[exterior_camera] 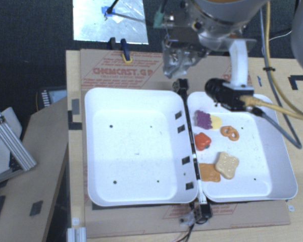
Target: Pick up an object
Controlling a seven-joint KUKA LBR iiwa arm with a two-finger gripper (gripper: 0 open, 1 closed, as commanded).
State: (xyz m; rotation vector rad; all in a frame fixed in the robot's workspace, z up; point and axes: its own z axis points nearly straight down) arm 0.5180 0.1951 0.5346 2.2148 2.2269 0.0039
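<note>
The right bin [272,160] holds several small items: a purple bunch of grapes [203,118] with a pale yellow piece [216,121] beside it, a brown pretzel [230,132], a red-orange pepper [202,141], a flat orange piece [209,172] and a beige slice of toast [226,165]. My gripper [178,64] hangs high over the back edge of the bench, above the divider between the two bins. It is well apart from all the items, and nothing shows in it.
The left bin [134,145] lies beside the right one, joined by a black hinge strip [188,135]. A black device [226,95] with a yellow cable [272,109] juts over the right bin's back edge. A shiny sheet [110,13] lies beyond the bench.
</note>
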